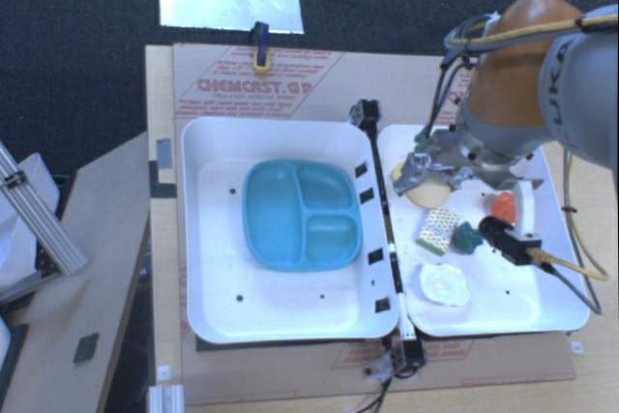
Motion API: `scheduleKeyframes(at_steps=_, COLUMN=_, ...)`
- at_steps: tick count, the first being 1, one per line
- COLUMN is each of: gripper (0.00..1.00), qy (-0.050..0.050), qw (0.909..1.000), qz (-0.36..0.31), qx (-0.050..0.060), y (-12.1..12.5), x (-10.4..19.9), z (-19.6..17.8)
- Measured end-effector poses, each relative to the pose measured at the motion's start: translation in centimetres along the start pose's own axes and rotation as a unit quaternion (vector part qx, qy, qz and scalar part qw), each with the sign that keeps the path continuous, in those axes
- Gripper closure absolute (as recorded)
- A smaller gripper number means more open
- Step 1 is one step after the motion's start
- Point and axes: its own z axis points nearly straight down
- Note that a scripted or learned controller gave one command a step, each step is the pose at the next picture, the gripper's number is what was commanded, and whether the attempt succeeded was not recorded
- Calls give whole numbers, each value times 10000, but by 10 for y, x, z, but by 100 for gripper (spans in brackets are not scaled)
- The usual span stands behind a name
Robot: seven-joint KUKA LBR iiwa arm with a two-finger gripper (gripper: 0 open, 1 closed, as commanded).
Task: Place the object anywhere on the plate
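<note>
Pincer (414, 171) hovers over right bin (561, 305), jaw state unclear; tan disc (428, 194) just below, blue plate (300, 214) well left.

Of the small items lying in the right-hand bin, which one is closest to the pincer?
The pale tan round piece, lying just under the pincer. The checked block, green piece, orange piece and white disc lie farther off.

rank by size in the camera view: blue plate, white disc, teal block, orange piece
1. blue plate, by far the largest
2. white disc
3. teal block and orange piece look about alike; not ranked.
</note>
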Motion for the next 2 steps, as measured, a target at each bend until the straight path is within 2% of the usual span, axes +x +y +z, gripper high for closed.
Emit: scheduleKeyframes(at_steps=2, gripper=100, qy=-1, qw=10000, qz=3, qx=4, y=20, x=98, z=18)
